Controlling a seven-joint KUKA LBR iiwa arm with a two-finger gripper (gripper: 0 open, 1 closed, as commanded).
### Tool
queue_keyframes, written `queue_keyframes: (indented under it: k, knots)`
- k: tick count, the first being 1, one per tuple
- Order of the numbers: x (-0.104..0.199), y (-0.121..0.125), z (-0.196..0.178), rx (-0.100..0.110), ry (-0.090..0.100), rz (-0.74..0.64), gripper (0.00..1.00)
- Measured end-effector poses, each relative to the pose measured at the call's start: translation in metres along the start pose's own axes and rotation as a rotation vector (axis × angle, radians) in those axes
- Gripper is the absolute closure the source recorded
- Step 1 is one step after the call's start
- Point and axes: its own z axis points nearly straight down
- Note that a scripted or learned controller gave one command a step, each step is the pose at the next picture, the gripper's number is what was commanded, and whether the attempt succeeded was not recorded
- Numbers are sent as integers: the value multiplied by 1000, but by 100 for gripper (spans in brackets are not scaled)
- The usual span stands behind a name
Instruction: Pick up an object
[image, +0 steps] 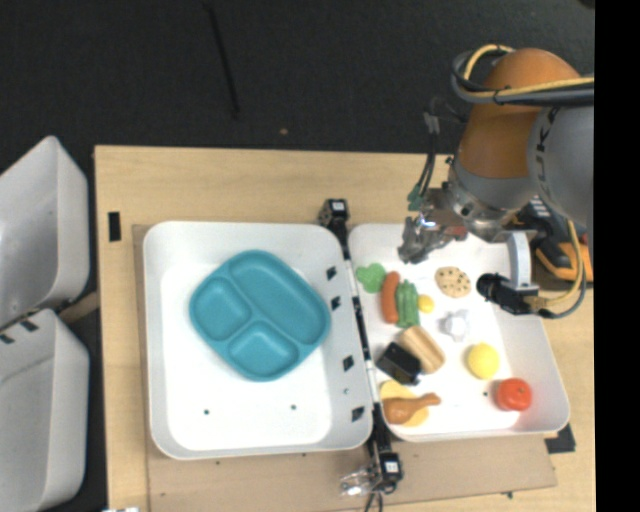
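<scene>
Jaws (415, 243) hang over right white bin (530, 420) on wooden bench (120, 300).

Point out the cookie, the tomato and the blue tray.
cookie (453, 281), camera view, centre of its top face.
tomato (513, 395), camera view, middle of its red body.
blue tray (260, 313), camera view, central divider.

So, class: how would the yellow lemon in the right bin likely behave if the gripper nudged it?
The lemon looks rounded and smooth, so it would probably roll. It lies apart from its neighbours, so little would stop it.

arm: reaches in from right | end effector (418, 243): pointing down, low
</scene>
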Motion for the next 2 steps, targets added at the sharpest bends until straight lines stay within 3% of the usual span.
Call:
queue_keyframes:
  k: [2]
  knots:
    - [115, -45, 0, 2, 0, -1, 100]
